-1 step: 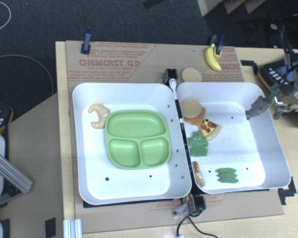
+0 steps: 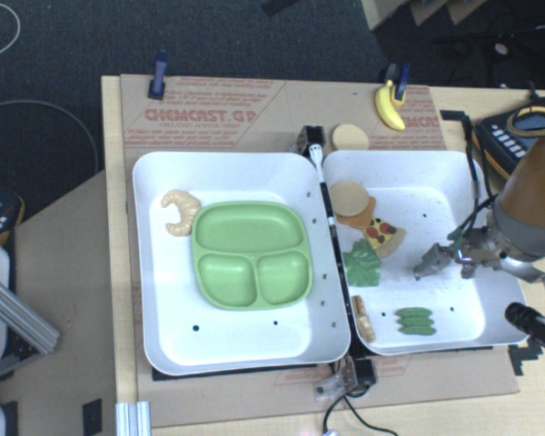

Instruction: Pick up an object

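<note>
the object for the pick is not fixed, so we list the candidates in the right bin (image 2: 454, 175). a pizza slice (image 2: 379, 234) lies near the bin's 9 o'clock side, with a tan round piece (image 2: 349, 198) touching it at its 11 o'clock. a green leafy piece (image 2: 362, 266) sits just beside the pizza slice at its 7 o'clock. a green bean pod (image 2: 415, 321) lies toward the bin's 6 o'clock edge, and a small brown pastry (image 2: 361, 318) rests against the bin's wall at about 7 o'clock.

we see the claw (image 2: 432, 263) low over the middle of the right bin, at 3 o'clock from the leafy piece and apart from it. its tip is dark and small, and we cannot tell how it is set. nothing is visibly caught in it. the arm (image 2: 527, 207) comes in from 3 o'clock.

the left bin (image 2: 154, 271) carries a green divided plate (image 2: 252, 252) near its middle, with a croissant (image 2: 182, 212) just beside the plate at its 10 o'clock.

on the counter (image 2: 118, 153) beyond the bins, a banana (image 2: 390, 109) lies at 12 o'clock from the right bin, and a tan disc (image 2: 350, 137) sits just outside that bin's 11 o'clock corner.
</note>
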{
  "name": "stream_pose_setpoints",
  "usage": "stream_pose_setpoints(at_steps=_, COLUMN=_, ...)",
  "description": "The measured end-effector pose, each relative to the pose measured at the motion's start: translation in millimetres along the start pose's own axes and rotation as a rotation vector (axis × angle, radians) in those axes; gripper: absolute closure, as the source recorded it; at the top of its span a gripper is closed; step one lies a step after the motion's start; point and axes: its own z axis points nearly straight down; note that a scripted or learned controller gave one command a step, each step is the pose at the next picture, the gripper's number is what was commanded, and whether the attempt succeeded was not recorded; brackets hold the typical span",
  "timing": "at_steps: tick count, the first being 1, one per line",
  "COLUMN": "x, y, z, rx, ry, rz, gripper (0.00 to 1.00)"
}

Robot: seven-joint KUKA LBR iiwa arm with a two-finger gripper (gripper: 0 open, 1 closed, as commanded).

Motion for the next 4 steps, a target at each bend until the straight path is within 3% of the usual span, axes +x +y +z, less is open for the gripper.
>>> stream_pose_setpoints(at_steps=1, x=116.9, y=-17.4, z=-50.1, rx=-0.015, ry=0.001, rz=-0.013, gripper=0.00)
stream_pose_setpoints(at_steps=2, x=109.4, y=-17.7, z=-58.8, rx=-0.016, ry=-0.005, rz=-0.002, gripper=1.00)
stream_pose_setpoints(at_steps=3, x=171.8, y=-17.8, z=-117.3, rx=-0.021, ry=-0.002, rz=-0.009, gripper=1.00)
stream_pose_setpoints(at_steps=4, x=228.3, y=-19.8, z=-87.9, rx=-0.008, ry=-0.003, rz=-0.007, gripper=1.00)
